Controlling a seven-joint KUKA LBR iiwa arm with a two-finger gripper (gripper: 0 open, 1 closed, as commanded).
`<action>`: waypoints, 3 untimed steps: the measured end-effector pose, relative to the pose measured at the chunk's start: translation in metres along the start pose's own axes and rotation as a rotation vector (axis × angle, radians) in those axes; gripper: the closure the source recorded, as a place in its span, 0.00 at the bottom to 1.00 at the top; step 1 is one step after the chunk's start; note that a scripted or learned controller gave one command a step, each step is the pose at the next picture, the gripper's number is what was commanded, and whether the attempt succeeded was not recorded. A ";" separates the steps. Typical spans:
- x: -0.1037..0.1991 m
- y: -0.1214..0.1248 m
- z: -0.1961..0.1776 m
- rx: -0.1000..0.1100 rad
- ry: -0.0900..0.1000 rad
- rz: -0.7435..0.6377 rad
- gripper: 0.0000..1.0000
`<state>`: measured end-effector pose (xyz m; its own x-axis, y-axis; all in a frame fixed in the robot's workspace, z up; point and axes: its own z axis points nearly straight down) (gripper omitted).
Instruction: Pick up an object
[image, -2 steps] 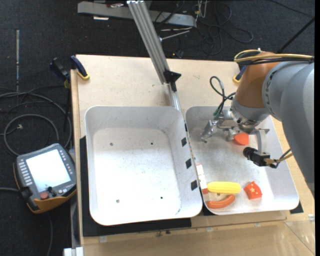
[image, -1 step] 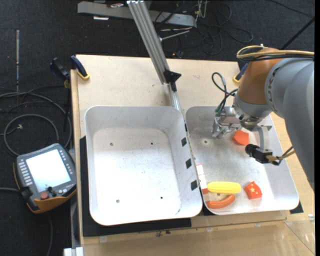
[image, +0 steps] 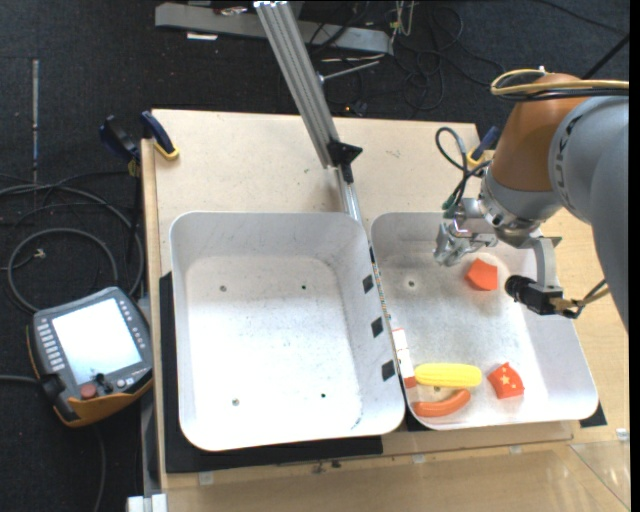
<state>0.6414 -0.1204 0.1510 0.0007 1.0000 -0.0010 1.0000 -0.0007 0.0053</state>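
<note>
We are logging the pick as not yet done: the tool (image: 452, 246) is hovering low in the right bin (image: 575, 370), just beside the orange block (image: 483, 275), carrying nothing; we cannot tell its grip state. Lifting remains.

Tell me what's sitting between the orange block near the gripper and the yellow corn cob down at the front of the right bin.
Nothing: in the camera view, bare white bin floor separates the orange block from the yellow corn cob.
</note>
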 end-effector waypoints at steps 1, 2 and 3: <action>-0.001 -0.003 -0.044 0.000 0.000 -0.001 1.00; 0.001 0.002 -0.087 -0.001 0.000 -0.003 1.00; 0.052 0.007 -0.097 0.002 0.002 -0.009 1.00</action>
<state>0.6477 -0.0682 0.2479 -0.0080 1.0000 0.0013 1.0000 0.0080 0.0028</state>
